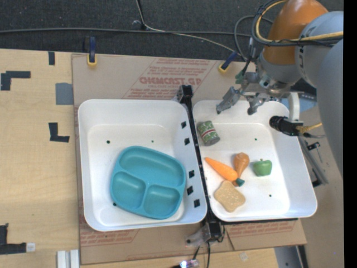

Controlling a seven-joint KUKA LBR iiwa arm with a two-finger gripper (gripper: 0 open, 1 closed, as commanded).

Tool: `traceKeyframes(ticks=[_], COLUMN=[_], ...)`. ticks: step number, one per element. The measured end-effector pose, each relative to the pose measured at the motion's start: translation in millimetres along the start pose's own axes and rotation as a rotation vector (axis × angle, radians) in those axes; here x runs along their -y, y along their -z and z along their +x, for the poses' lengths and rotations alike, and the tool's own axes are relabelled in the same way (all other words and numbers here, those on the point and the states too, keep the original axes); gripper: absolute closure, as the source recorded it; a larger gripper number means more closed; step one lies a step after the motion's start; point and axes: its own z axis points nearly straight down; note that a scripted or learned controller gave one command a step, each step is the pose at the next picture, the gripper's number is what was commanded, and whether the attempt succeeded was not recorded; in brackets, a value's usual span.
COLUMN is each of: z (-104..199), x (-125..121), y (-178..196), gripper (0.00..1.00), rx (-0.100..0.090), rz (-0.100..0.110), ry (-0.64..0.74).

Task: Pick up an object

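White bins sit side by side on the counter (33,149). Inside the left bin (92,121) lies a blue divided tray (148,182). Along the right bin (290,197) lie a carrot (221,169), a toast slice (229,196), a green can (208,132), a chicken drumstick (241,162) and a green pepper (262,167). Above its far rim, the gripper (239,105) hangs with fingers spread, holding nothing.
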Motion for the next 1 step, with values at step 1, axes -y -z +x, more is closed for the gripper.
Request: traceKeyframes(ticks=[1], z=[0.1], x=[-2.8], y=[8.8], gripper=[0.0], rx=[0.002], rz=[-0.014], ry=[0.003])
